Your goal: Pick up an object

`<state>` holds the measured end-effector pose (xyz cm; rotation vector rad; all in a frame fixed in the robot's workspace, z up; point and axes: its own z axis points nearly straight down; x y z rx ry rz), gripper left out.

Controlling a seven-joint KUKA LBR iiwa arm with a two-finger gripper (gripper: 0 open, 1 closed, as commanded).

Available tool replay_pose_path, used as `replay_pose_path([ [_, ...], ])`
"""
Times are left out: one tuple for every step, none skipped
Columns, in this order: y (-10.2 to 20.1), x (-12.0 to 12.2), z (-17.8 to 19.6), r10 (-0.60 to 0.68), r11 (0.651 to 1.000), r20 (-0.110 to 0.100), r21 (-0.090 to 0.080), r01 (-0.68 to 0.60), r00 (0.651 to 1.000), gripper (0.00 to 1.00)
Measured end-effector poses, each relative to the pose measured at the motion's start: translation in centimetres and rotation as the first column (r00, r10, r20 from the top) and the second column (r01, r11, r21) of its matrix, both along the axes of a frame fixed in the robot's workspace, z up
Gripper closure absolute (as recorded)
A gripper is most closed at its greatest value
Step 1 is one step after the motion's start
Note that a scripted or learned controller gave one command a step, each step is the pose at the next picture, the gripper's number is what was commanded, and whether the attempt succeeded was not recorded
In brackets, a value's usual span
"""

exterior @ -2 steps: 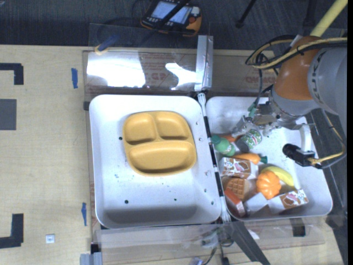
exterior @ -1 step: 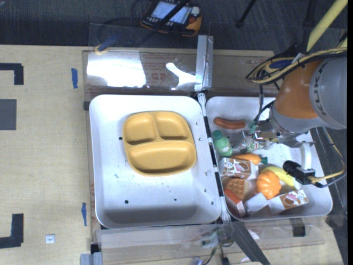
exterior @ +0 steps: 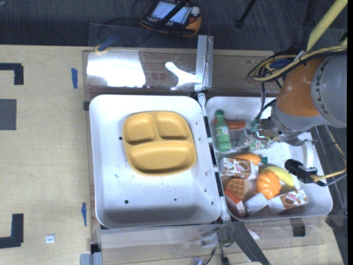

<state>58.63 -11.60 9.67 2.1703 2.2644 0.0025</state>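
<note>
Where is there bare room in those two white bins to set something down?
The left bin has bare floor around the yellow divided plate, widest below it. The right bin is crowded: green bottle, orange pumpkin, banana and packets, with the arm overhead.

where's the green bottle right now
The green bottle lies in the right bin, at its upper left by the wall shared with the left bin, just above the small carton.

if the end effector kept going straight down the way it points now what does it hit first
Probably the small clutter just right of the green bottle, under the end effector in the right bin. Depth is unclear from this slanted view.
</note>
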Motion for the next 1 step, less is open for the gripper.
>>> replay_pose_path([
  [4.74, 3.83, 8.61, 0.156, 0.988, -0.008, 0.003, -0.156, 0.988, 1.00],
])
